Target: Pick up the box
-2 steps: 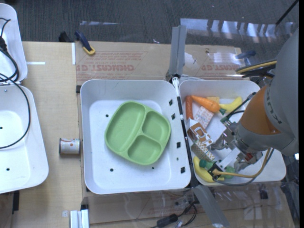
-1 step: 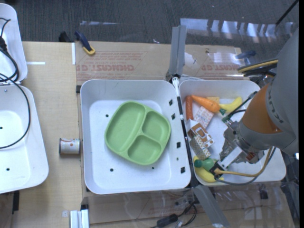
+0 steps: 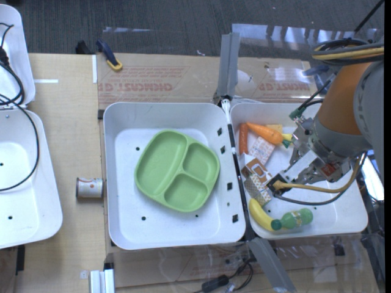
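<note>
Box [image 3: 259, 177], brown and white, lying flat, right bin [image 3: 354, 221]

1. A dark grey carpet [image 3: 183, 5] runs along the 12 o'clock edge.
2. A light wooden bench [image 3: 73, 157] fills most of the view.
3. A flattened cardboard sheet [image 3: 159, 78] with red print lies toward 12 o'clock.
4. A white tub [image 3: 24, 188] crossed by a black cable [image 3: 24, 139] sits at 9 o'clock.
5. A grey metal post [image 3: 228, 63] stands just right of 12 o'clock.

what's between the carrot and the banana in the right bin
In the camera view, the box lies between the carrot and the banana.
</note>
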You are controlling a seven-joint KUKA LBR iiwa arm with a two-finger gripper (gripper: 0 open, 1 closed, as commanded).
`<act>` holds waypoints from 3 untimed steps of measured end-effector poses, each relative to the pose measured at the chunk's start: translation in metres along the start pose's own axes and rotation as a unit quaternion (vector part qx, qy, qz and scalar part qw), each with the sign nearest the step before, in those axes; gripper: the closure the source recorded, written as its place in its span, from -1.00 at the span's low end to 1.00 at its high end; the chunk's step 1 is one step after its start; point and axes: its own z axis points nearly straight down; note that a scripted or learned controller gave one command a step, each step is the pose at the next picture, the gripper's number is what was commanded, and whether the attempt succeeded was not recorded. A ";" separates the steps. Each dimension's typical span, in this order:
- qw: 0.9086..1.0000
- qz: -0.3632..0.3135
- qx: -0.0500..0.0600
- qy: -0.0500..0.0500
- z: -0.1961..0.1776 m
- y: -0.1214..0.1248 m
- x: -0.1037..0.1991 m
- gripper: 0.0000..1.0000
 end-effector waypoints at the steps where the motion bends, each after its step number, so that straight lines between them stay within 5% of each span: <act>1: 1.000 0.000 0.000 0.000 0.000 0.000 0.000 -1.00; 2: 1.000 0.012 0.001 -0.001 0.058 0.007 0.047 -1.00; 3: 0.999 0.048 0.002 -0.001 0.058 0.024 -0.016 -1.00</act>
